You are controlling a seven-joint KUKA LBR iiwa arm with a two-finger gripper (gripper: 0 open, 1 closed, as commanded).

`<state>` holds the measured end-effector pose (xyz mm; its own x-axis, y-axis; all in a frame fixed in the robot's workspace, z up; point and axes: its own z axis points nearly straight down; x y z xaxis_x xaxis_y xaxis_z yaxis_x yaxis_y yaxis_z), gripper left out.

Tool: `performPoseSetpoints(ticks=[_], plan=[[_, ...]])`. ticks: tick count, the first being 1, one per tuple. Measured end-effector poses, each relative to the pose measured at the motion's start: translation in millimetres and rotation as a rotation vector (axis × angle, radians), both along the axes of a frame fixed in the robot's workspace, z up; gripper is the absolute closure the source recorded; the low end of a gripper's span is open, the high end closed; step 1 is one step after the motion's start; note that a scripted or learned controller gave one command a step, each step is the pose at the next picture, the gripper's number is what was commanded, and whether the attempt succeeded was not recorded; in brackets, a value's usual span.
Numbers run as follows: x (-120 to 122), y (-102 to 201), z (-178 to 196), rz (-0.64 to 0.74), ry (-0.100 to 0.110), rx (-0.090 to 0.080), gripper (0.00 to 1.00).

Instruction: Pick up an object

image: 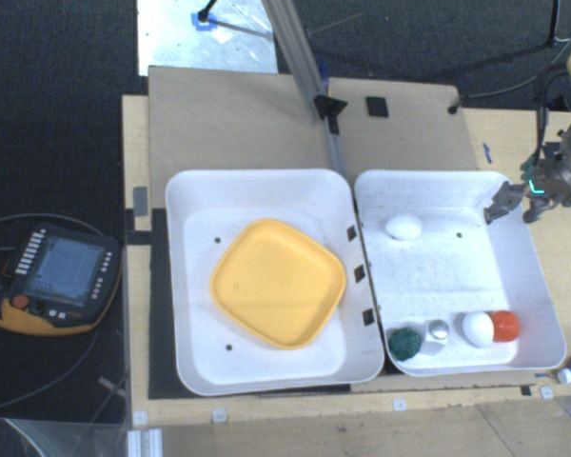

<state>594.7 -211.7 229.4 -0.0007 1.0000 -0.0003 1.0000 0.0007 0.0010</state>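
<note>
Well, claw [517,208] (fingers spread) over right bin's [514,255] far-right rim.

Arm at right edge; jaws spread, nothing between them, pointing down-left.

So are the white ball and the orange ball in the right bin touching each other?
Touching. In the camera view, the white ball and orange ball sit pressed side by side at the near edge of the right bin, with no bin floor visible between them.
</note>
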Motion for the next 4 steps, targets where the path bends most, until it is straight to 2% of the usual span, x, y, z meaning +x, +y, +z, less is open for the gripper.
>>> performPoseSetpoints(ticks=[1, 3, 4], plan=[[0, 0, 0, 0.000, 0.000, 0.000, 0.00], [-7, 3, -122, 0.000, 0.005, 0.001, 0.00], [-7, 3, -140, -0.001, 0.001, 0.000, 0.00]])
